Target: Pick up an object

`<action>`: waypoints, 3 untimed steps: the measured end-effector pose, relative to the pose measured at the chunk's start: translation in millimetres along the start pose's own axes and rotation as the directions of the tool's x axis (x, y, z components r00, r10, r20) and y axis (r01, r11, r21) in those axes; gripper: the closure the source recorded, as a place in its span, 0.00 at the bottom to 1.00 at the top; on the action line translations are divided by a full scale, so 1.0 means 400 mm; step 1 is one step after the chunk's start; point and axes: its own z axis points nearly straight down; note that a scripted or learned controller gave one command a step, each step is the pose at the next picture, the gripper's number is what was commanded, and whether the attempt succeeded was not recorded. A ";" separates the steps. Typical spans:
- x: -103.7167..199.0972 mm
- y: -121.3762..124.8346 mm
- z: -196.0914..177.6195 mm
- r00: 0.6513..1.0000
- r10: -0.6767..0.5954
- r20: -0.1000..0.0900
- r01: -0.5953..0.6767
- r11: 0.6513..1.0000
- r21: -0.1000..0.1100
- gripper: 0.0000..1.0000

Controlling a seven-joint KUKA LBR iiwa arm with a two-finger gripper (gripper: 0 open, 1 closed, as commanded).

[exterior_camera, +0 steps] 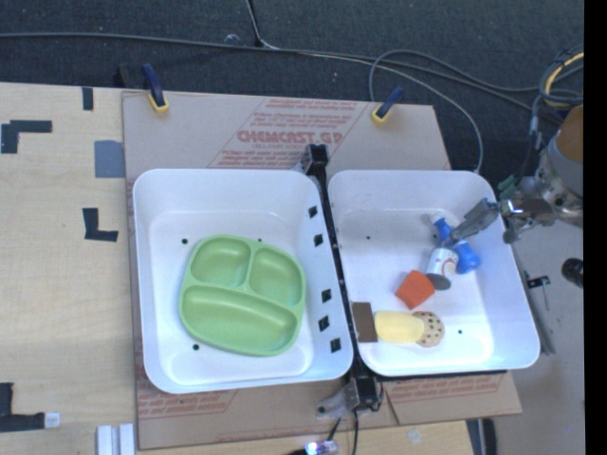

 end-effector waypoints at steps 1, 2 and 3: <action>-0.012 -0.009 0.113 1.000 0.001 -0.001 -0.001 1.000 0.004 0.00; 0.006 -0.013 0.227 1.000 -0.001 -0.001 0.001 1.000 0.004 0.00; 0.007 0.004 0.345 1.000 -0.001 -0.001 0.001 1.000 0.004 0.00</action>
